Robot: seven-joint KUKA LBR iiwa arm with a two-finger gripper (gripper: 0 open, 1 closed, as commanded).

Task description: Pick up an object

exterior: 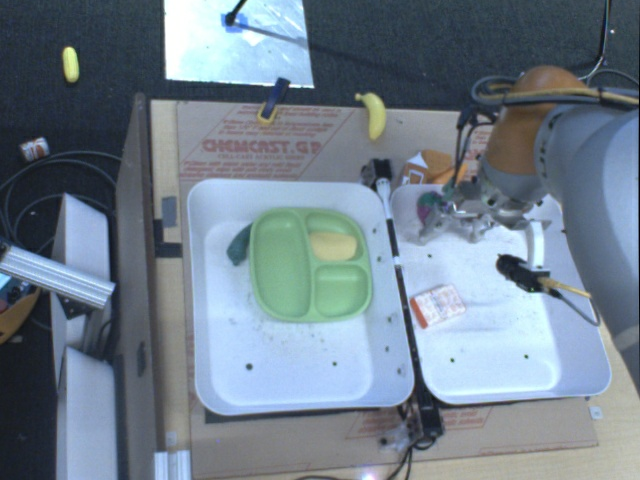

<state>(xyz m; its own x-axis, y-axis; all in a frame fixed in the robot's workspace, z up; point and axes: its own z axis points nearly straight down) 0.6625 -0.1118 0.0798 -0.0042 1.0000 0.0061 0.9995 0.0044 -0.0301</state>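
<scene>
Far to the left of the tool (455, 223), in the left bin (230, 378), a dark green thing (238, 243) lies touching the left edge of a green plate (290, 278) with three compartments. A pale yellow piece (333, 244) rests in the plate's far right compartment, the one nearest to the tool. Beyond the bins, to the left of the tool and farther from the camera, a banana (374, 114) lies on the surface (250, 143). Just behind the tool, at the far rim of the right bin (520, 378), there is a crumpled orange thing (425, 166). Inside this bin, a small purple and green thing (428, 205) sits just beside the tool on its left; if they touch, I cannot tell. An orange and white packet (437, 306) lies flat on the bin floor, on the near side of the tool and a little to its left, apart from it. The tool itself hangs low over the far left part of the right bin, under the grey arm (590, 158) with its orange band. It is not clear whether the tool is apart or together.
</scene>
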